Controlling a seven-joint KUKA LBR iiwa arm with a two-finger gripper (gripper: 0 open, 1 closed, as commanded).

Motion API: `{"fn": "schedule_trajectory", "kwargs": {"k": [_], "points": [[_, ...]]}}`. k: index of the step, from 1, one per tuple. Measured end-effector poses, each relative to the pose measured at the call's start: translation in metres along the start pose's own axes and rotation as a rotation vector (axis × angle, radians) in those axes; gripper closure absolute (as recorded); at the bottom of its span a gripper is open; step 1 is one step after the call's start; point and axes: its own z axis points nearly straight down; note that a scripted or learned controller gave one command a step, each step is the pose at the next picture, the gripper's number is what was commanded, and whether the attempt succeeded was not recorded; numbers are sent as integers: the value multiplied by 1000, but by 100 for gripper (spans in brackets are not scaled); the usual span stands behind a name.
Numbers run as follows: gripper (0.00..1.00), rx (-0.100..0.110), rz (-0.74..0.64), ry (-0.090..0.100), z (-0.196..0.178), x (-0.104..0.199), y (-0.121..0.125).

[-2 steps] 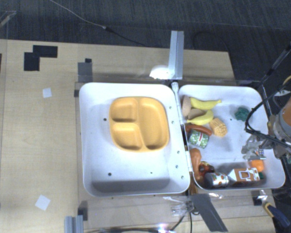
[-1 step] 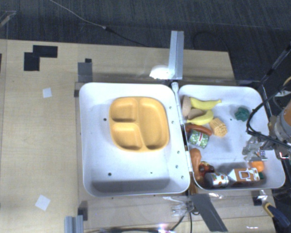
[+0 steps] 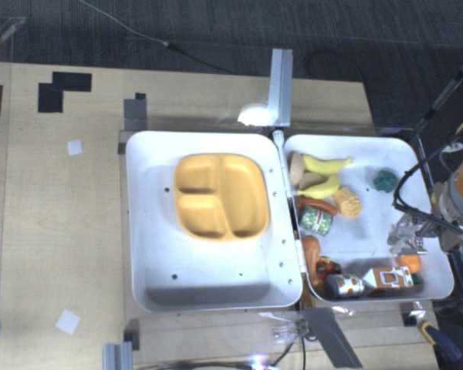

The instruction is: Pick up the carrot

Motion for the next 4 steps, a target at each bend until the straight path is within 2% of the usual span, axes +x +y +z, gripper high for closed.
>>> {"fn": "schedule_trajectory", "kwargs": {"k": [1,2,3,4], "points": [[100,-2,-91,3,0,2,31],[100,0,-200,0,59,-8,1],[100,1,-157,-2,12,-12,0],[100,-2,-375,4,45,-2,1]]}}
